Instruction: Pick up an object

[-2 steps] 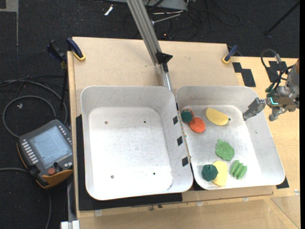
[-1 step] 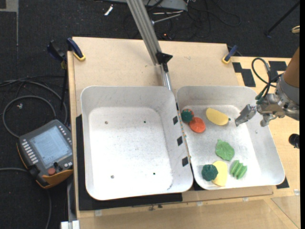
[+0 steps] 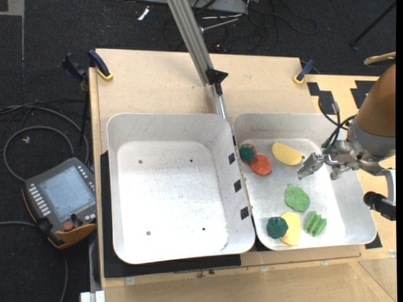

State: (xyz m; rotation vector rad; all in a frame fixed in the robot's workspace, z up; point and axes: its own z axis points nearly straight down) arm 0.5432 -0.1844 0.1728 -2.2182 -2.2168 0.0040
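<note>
hovering above the right bin, the gripper grasps nothing; whether its pincer is released or clenched i cannot tell. nearest targets are the yellow piece just to its left and the green leafy piece just nearer. best to centre over one, clear of its neighbours, then descend straight.

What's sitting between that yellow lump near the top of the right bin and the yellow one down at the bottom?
In the camera view, a flat green piece lies between the upper yellow lump and the lower yellow one, on the right bin's floor.
</note>
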